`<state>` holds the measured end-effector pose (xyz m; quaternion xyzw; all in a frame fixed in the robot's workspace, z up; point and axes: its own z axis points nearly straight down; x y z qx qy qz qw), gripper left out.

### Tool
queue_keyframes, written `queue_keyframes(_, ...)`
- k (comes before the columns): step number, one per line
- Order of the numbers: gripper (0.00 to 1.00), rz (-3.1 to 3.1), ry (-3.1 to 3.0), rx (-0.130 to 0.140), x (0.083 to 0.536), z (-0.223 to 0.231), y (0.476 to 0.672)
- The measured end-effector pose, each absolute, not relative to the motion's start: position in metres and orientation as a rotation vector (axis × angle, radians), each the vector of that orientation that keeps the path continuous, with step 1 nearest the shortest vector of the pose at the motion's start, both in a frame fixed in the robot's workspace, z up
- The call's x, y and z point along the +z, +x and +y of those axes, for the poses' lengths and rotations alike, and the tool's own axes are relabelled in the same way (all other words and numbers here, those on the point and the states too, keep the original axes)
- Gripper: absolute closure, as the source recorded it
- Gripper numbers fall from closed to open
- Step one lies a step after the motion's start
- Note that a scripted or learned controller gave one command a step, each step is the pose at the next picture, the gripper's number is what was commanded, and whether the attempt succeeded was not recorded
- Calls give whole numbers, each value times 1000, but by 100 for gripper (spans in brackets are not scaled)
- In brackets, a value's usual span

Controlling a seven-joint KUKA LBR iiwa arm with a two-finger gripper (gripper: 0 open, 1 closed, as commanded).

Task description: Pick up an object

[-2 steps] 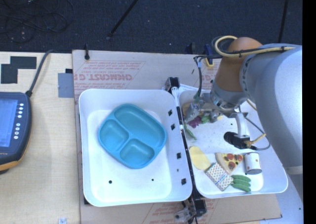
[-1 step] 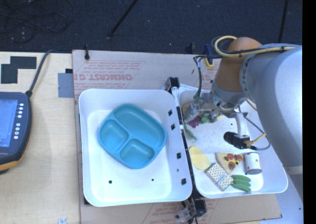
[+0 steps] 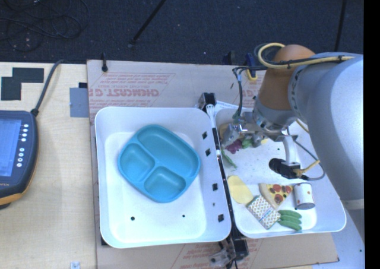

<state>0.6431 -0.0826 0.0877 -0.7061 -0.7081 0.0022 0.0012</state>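
My gripper (image 3: pixel 242 133) is low in the far left part of the right bin (image 3: pixel 332 217), reaching in under the grey arm. Right beside it lies a small purple and green toy (image 3: pixel 234 144); I cannot tell whether they touch. Toward the front of this bin lie a yellow piece (image 3: pixel 239 190), a pizza slice (image 3: pixel 275 192), a checkered block (image 3: pixel 263 211), a green pea pod (image 3: pixel 290 220) and a small white can (image 3: pixel 303 196).
The left bin (image 3: pixel 113 214) holds a blue divided plate (image 3: pixel 158 162). A ridge with black clips (image 3: pixel 215 167) separates the two bins. A tablet-like pendant (image 3: pixel 15 149) lies on the bench at the far left.
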Motion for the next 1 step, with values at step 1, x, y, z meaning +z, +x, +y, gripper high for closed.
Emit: queue_keyframes(1,0,-2225,-2214,8,88,-82,643)
